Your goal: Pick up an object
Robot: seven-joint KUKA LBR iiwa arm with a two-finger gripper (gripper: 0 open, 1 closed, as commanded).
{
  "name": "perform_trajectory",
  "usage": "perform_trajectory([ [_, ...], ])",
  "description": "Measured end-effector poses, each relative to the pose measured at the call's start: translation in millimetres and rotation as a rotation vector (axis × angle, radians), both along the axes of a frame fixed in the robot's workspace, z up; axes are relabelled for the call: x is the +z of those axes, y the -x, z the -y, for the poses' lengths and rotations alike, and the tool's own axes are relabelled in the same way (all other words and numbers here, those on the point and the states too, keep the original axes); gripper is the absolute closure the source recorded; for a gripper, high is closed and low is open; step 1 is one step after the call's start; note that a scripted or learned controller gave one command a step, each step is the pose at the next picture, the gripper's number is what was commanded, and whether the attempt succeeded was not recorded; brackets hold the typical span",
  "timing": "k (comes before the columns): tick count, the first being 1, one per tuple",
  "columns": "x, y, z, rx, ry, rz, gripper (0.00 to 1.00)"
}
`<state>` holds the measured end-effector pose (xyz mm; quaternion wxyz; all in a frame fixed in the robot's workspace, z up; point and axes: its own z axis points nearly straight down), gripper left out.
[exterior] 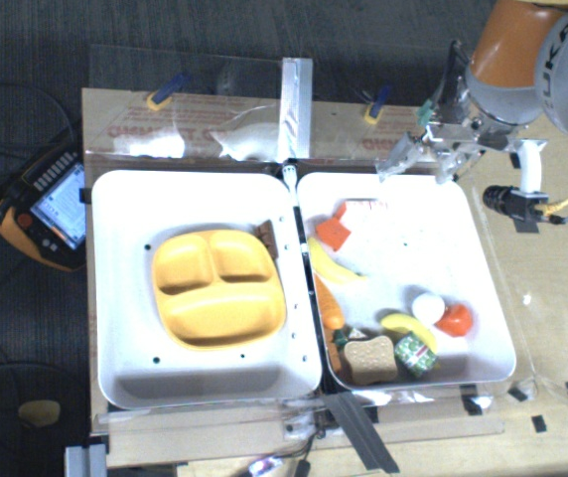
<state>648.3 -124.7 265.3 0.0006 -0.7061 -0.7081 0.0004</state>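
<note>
My gripper point(423, 162) hangs over the far rim of the right bin point(483, 256), fingers spread open with nothing between them. Below it in that bin lie an orange-red block point(333, 232), a long yellow banana point(334, 266) and a carrot point(332, 311) along the left wall. At the near end sit a bread slice point(368, 358), a small yellow banana point(408, 326), a white egg point(427, 308), a red tomato point(455, 319) and a green item point(416, 358). All of these are well apart from the gripper.
The left bin point(115, 266) holds a yellow divided plate point(219, 286) and a small brown piece point(266, 235) by the shared wall. A teach pendant point(51, 207) lies off the bench to the left. Clips point(165, 91) hold plastic sheeting at the back.
</note>
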Motion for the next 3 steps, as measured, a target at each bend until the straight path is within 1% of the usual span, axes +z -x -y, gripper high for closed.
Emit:
perform_trajectory([
  [1, -172, 41, -5, 0.175, 0.000, 0.003, 0.00],
  [2, -128, 126, 7, 0.108, -0.001, 0.000, 0.00],
  [3, -176, 161, 39, 0.111, 0.001, 0.010, 0.00],
])
